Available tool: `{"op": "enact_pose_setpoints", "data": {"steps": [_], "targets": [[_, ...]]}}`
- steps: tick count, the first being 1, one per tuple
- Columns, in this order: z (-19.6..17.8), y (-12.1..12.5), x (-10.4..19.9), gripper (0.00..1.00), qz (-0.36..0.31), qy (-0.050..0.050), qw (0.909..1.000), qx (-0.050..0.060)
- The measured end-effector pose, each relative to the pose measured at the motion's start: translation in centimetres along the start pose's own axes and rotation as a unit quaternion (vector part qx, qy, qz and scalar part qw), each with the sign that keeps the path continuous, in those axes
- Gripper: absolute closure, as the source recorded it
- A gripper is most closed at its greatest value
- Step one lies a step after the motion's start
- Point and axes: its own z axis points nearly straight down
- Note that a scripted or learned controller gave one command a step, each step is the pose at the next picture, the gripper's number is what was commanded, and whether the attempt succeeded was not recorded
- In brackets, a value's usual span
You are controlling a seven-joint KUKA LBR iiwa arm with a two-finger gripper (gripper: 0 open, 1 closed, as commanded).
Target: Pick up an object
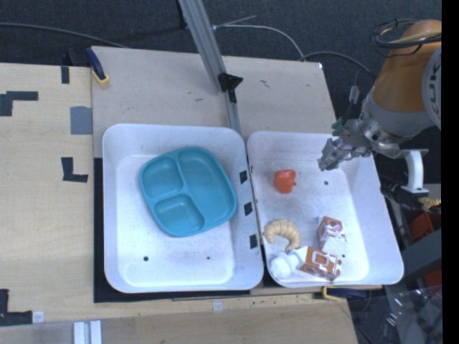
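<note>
No pick made yet. The grey two-finger gripper hovers at two o'clock of the small red rounded object; jaw state cannot be told.

Gripper above right bin; blue tray in left bin.

Below me the desk is pale wood marked with dark tape pieces along its left side. A grey metal post slants down from the top edge toward the seam between the two bins. A blue and yellow clamp sits near the board's upper left corner. Thin cables trail across the dark floor behind.
</note>
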Motion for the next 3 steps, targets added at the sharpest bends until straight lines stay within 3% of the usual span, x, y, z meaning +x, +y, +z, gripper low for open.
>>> {"op": "enact_pose_setpoints", "data": {"steps": [1,3], "targets": [[0.1,0.9,6.3,1.0,0.0,0.0,1.0,0.0],[0.0,3.5,15.7,1.0,0.0,0.0,1.0,0.0]]}}
